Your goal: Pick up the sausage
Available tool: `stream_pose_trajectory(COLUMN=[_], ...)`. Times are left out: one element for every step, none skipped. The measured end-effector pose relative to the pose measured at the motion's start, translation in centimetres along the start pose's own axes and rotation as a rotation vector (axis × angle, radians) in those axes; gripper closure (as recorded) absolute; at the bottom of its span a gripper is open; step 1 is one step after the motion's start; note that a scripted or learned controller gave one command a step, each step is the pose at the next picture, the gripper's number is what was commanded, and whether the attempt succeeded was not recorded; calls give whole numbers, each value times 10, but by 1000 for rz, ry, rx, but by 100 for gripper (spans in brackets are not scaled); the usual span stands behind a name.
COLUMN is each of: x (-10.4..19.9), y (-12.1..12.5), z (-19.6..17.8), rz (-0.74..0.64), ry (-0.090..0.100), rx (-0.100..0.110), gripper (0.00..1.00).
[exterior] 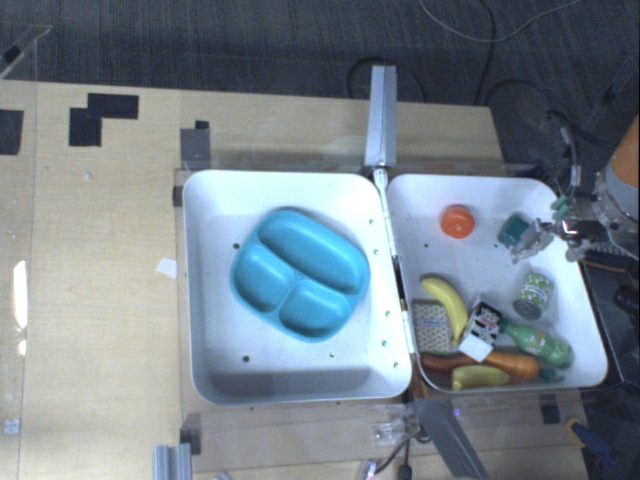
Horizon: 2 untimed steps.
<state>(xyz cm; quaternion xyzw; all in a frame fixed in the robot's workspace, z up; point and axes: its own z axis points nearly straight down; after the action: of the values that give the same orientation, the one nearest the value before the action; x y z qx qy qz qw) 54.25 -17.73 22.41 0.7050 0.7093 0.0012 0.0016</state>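
- Sausage: dark reddish-brown, slim, lying flat at the near wall of the right-hand shallow white bin, near-left corner of that bin.
- Its long axis runs roughly left-right along that near wall. Only the left part shows; the rest is tucked under the pile.
- Crowding it: yellow plastic corn-like piece just beside it on the near side, orange carrot touching or overlapping its right end, a grey mesh-patterned packet just above it, a yellow banana past that.
- Hand: metal two-finger unit at the bin's far-right side, close to a small green block. I see nothing between the fingers; I can't tell how far apart they are.
- Key relation: sausage lies well apart from the hand, diagonally toward the near-left, across the bin.
- My read: the fingers should close across the short width, and the exposed left end looks like the only clean place to grip.
- Risk as I judge it: catching the corn piece or carrot instead.
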Motion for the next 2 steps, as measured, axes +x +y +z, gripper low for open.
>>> stream_pose_trajectory(x=[20,15], y=[54,26], z=[136,136], rz=[3,197], ry=[-2,0], rx=[-7,-7], gripper=[0,0])
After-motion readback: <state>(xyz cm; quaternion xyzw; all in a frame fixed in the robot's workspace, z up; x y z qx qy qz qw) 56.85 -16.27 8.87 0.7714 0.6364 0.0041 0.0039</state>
